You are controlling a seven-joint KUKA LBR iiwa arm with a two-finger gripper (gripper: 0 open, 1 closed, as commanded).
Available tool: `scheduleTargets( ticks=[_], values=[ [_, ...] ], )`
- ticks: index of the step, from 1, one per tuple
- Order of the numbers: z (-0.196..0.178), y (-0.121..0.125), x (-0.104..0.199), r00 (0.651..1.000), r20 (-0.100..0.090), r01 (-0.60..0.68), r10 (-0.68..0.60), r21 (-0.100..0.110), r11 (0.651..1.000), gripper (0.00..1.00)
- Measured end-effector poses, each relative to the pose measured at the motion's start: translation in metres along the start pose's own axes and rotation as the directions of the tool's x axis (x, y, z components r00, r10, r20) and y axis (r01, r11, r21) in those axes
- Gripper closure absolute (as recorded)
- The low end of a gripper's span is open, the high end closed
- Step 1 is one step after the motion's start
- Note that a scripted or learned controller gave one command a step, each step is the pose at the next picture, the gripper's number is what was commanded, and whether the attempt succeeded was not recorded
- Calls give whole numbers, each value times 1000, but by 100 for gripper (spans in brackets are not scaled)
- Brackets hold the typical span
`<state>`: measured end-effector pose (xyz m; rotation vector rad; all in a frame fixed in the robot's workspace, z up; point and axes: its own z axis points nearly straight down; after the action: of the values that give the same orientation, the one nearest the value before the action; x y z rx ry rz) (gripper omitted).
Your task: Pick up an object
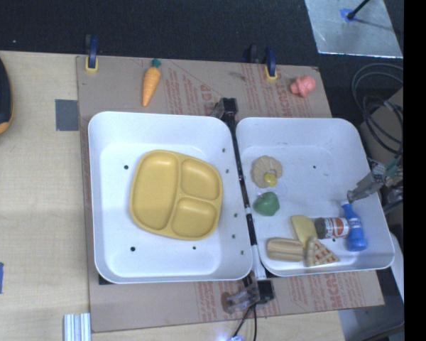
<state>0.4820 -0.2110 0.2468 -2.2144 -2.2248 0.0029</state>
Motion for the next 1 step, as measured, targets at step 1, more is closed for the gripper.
scheduleTargets(
  ticks=[1],
  values=[
    [129, 31, 1, 1000, -2, 4, -4, 6, 1000, 0]
  ],
)
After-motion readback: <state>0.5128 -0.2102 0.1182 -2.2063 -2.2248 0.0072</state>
